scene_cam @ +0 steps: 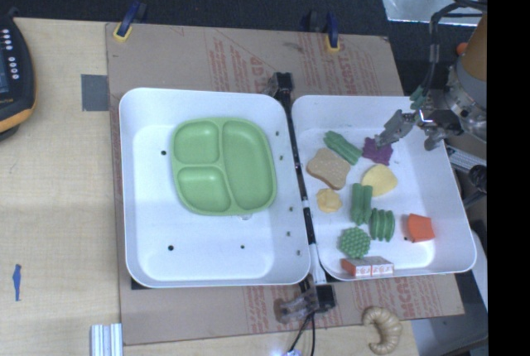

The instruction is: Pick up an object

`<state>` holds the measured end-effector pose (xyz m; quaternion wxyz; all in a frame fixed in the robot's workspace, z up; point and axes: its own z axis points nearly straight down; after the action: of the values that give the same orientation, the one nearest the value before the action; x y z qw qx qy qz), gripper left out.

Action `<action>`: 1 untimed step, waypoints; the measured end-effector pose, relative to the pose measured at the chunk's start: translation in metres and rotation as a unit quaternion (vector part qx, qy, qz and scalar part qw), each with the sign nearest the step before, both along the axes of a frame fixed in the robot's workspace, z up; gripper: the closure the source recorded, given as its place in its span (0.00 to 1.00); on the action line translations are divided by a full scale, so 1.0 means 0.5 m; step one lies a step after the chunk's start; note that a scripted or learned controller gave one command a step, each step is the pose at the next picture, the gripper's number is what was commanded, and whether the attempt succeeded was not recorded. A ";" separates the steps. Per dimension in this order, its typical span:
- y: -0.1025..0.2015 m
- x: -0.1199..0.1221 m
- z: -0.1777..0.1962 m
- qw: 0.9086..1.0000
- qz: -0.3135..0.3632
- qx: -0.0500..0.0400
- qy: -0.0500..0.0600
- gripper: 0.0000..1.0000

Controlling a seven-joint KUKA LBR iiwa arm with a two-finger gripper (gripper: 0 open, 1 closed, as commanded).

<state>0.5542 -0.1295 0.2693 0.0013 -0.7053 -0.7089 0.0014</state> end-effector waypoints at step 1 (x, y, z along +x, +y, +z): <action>-0.094 0.087 -0.257 1.000 -0.001 0.000 0.004 0.00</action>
<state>0.5979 -0.1764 0.1408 0.0037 -0.7060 -0.7082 0.0044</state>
